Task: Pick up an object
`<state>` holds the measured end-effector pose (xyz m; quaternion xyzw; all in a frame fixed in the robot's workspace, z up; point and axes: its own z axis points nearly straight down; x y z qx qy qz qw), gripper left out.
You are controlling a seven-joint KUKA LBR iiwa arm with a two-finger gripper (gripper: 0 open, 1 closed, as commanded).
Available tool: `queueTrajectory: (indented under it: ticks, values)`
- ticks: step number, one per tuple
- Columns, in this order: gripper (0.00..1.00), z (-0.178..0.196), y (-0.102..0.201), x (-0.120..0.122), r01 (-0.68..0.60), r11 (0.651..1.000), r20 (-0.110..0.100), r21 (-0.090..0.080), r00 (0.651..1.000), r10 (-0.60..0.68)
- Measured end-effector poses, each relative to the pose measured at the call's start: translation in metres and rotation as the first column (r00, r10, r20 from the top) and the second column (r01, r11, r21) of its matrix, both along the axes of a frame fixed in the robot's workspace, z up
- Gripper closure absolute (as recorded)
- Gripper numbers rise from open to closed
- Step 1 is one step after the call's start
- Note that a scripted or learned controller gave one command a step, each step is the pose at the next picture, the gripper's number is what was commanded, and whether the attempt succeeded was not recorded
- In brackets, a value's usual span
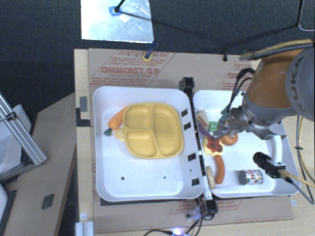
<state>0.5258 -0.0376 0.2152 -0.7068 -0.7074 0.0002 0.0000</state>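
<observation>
My gripper (218, 135) hangs low over the left part of the right bin (246, 154), reaching in from the right. Directly under its tip lies a small red toy (213, 146), with an orange round piece (230, 140) beside it. A green piece (213, 126) and a pale striped item (202, 118) lie just behind the gripper. Nearer the front are a reddish sausage (219, 169), a beige piece (210, 177) and a small can (252, 177) on its side. The arm hides part of the bin's back right.
The left bin (142, 191) holds a yellow divided plate (150, 130) with a carrot (116, 118) at its left edge. A black divider (194, 132) runs between the bins. A black cylinder (268, 165) juts over the right bin's front right.
</observation>
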Motion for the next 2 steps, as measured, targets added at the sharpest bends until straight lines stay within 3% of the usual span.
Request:
queueTrajectory:
  ticks: [2]
  values:
    - [1.00, -0.0008, 0.0048, 0.0018, -0.001, 1.000, 0.001, 0.000, 1.000, 0.001]
